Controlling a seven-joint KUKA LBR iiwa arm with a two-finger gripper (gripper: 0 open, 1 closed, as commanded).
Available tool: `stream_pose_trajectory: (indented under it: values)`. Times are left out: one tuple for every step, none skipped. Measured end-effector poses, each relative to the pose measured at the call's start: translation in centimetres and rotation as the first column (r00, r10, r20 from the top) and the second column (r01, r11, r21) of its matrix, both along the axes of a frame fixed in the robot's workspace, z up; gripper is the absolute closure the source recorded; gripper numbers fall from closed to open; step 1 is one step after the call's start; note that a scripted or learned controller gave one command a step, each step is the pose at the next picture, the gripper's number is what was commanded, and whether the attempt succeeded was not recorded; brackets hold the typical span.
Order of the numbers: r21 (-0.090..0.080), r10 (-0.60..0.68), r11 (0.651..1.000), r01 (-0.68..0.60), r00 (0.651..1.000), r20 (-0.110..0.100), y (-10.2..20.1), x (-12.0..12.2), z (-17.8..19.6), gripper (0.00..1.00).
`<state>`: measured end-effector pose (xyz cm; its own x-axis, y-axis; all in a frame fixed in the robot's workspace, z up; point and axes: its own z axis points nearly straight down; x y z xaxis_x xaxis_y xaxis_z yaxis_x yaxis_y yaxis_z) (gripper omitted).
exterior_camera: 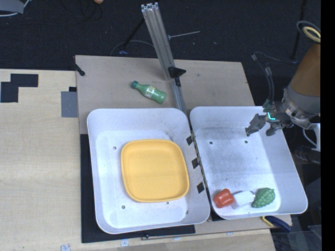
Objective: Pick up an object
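The pincer (263, 128) hangs open, gripping nothing — the red pepper (223, 197) and green toy (263, 197) lie well below it

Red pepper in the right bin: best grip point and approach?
Take the red pepper from straight above, across its rounded body, fingers front to back. The white block crowds its right side and the right bin's wall its left.

Counts on the bench

There were two white bins, a left bin (99, 140) and a right bin (235, 150), one yellow plate (155, 170), one green bottle (149, 92), one red pepper (224, 197), one white block (244, 198) and one green bumpy item (264, 197).
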<state>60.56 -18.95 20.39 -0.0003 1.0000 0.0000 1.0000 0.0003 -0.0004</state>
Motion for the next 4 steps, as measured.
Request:
stream_pose_trajectory:
  values:
    - [0.0, 0.0, 1.0, 0.0, 1.0, 0.0, 0.0, 0.0, 0.0, 0.0]
    - [0.001, 0.0, 1.0, 0.0, 1.0, -0.004, -0.6, -0.8, -5.1, 0.0]
    - [0.001, 0.001, 1.0, -0.001, 1.0, -0.004, -0.4, -0.6, -11.3, 0.0]
    - [0.0, 0.0, 1.0, 0.0, 1.0, 0.0, -0.4, -0.6, -11.3, 0.0]
